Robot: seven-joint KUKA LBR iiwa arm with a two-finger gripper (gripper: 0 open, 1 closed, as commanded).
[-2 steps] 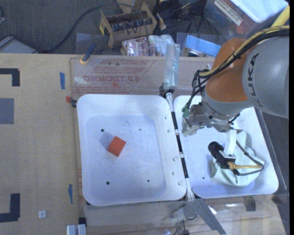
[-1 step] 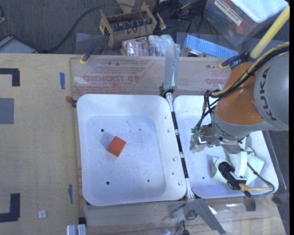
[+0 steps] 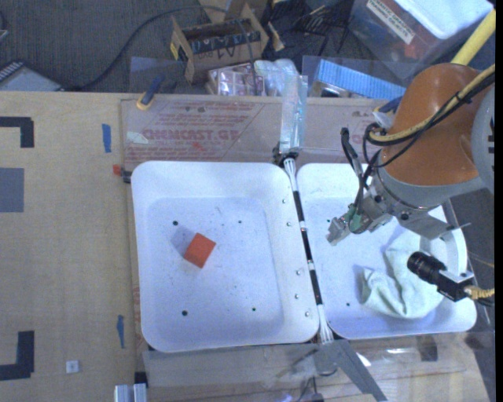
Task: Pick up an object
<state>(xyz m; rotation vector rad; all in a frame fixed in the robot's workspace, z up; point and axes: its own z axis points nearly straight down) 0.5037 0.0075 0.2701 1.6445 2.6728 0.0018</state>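
1. An orange cube is lying in the left bin, well apart from the arm.
2. The gripper is hanging over the right bin, holding nothing; I cannot tell how wide it is.
3. A pale cloth is lying just beside it, to the right.
4. The approach step seems in hand; next, it should be descending onto the cloth.

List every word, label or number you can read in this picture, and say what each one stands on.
"CHEMCAST GP", red print, partly blurred so my reading is uncertain: on the clear sheet behind the left bin.
Red and white label on the clear container, top right: too blurred to read.
Small print under the red lettering: too small to read.
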